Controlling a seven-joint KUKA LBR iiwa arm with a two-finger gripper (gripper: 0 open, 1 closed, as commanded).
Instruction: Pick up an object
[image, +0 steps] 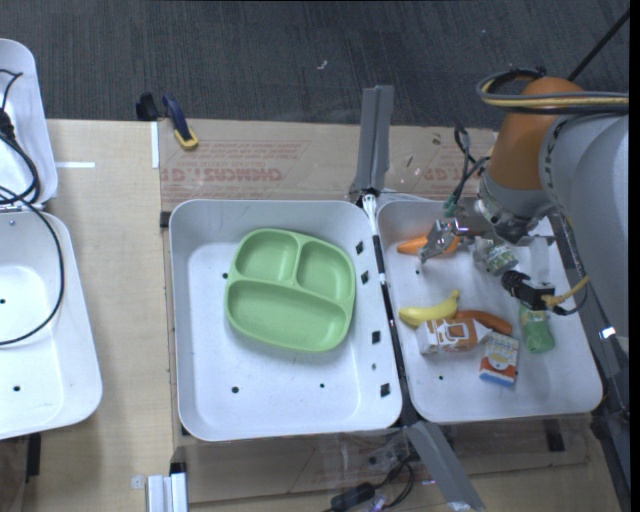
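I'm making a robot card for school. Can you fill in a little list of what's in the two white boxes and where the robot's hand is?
left bin: green divided plate
right bin: banana, small cartons, orange carrot-like toy, green item
gripper: over the right bin's far end, beside the orange toy
holding something: cannot tell

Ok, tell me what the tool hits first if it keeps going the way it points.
Probably the carrot: the tool points down and left at it in the right bin. Depth is unclear, so it may meet the bin floor beside it.
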